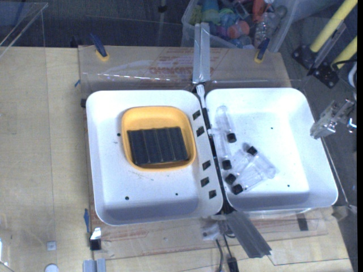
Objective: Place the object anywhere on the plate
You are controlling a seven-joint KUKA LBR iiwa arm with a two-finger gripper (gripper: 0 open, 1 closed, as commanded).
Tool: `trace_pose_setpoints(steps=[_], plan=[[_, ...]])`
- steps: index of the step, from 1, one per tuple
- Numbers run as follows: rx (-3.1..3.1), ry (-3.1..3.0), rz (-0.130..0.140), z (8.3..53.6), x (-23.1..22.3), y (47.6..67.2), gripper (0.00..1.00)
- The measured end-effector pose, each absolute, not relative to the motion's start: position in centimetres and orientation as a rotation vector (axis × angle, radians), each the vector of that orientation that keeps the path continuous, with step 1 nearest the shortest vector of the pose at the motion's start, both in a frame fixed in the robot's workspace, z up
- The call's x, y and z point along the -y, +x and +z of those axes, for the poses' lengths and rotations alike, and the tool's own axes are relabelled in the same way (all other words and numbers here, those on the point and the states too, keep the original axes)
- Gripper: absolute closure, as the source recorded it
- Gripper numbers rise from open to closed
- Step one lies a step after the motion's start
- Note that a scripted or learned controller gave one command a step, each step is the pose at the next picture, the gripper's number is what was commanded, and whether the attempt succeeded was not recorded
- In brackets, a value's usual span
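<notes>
A yellow square plate (154, 114) with rounded corners sits in the left bin (108, 169). On the plate lies a dark grey ribbed rectangular object (157, 145), flat and covering most of the plate's lower part. My gripper (330, 121) hangs past the right rim of the right bin (295, 112), well away from the plate and apart from the objects in either bin. Nothing shows between its fingers.
Several clear plastic vials (251, 169) with black caps lie along the left side of the right bin. The ridge between the bins (205, 152) carries black marks. A clear box of colourful toys (238, 10) stands behind the bins. A yellow tube (340, 13) is at the back right.
</notes>
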State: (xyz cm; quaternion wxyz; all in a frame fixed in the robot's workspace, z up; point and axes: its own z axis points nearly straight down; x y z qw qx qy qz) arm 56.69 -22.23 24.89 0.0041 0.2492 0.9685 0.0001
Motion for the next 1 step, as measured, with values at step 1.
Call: trace_pose_setpoints(steps=[1], plan=[[-3.107,0.403,0.000,24.41,22.22,57.31,1.00]])
